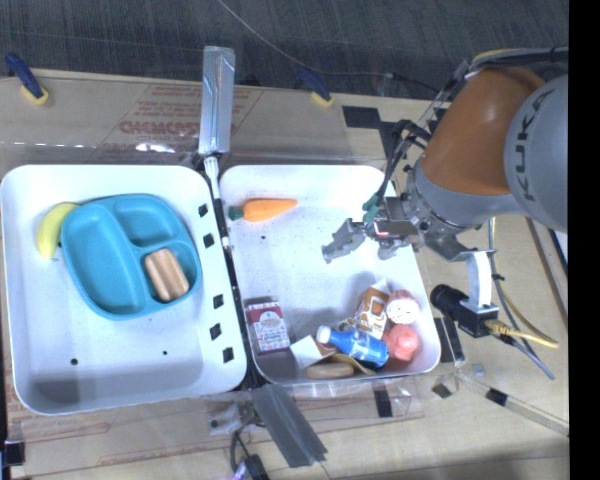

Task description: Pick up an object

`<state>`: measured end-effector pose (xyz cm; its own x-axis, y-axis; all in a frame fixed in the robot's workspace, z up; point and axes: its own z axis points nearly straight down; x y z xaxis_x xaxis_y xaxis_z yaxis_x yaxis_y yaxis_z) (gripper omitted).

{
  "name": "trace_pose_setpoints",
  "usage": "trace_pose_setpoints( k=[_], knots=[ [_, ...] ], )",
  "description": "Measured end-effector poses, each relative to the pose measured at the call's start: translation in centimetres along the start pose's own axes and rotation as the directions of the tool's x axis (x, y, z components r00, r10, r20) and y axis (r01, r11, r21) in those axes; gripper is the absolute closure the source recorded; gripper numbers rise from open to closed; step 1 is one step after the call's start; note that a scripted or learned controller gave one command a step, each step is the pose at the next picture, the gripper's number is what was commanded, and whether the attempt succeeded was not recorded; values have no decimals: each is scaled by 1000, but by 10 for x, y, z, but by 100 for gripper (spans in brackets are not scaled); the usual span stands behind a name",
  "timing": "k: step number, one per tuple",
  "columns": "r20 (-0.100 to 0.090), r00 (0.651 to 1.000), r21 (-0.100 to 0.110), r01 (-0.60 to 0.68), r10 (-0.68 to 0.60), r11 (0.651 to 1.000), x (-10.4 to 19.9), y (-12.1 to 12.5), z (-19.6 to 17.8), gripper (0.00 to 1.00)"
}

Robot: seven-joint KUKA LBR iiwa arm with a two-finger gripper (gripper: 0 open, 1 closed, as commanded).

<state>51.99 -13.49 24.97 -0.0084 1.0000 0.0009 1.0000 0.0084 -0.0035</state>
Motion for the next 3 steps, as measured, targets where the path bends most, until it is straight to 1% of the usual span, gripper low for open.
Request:
trace_pose_setpoints(
  k=[1, 2, 3],
  knots=[
    [-4, 1000, -7, -7, 7, 1000, -55, -38, 113, 0],
    [1, 998, -3, 59, -59, 998, -58, -28, 72, 0],
    [18, 986, -30, 169, -169, 985, -77, -1, 135, 0]
  ],
)
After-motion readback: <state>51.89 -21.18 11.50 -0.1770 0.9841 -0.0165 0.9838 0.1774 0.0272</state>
